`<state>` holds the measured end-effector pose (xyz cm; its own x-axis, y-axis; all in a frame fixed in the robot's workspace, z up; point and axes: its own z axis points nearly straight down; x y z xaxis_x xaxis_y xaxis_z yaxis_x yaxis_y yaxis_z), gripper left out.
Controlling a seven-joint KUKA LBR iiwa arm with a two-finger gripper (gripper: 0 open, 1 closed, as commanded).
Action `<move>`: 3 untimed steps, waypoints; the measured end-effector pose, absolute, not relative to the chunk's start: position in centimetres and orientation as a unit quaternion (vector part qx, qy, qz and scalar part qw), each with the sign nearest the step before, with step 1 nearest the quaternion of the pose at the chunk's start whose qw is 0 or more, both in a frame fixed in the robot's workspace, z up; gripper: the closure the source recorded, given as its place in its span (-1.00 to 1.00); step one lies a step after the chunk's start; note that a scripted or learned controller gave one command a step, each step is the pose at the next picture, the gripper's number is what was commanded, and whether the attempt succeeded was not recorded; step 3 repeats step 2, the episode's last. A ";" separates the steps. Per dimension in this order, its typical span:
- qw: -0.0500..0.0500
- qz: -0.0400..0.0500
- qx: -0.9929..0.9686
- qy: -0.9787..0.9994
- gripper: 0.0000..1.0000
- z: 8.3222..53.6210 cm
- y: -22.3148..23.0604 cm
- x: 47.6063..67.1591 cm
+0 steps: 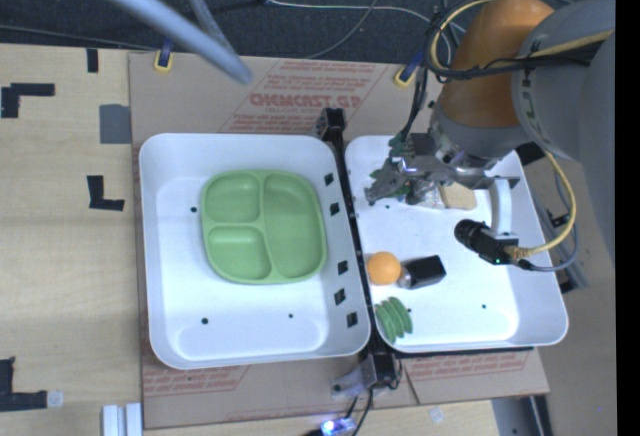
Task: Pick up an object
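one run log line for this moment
gripper: low in right white bin | orange ball, black block, green ridged piece: lying untouched

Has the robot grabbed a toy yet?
Not yet, as far as I can see. The gripper sits low in the right bin, near its back-left corner. The orange ball, black block and green piece lie loose at the front. Grabbing and lifting are left.
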<state>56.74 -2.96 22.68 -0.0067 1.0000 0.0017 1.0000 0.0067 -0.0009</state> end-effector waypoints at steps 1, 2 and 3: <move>0.001 0.001 -0.705 -0.709 1.00 21.6 2.6 57.1; 0.001 0.000 -0.705 -0.709 1.00 21.6 7.6 57.3; 0.001 0.000 -0.705 -0.709 1.00 21.6 7.6 57.3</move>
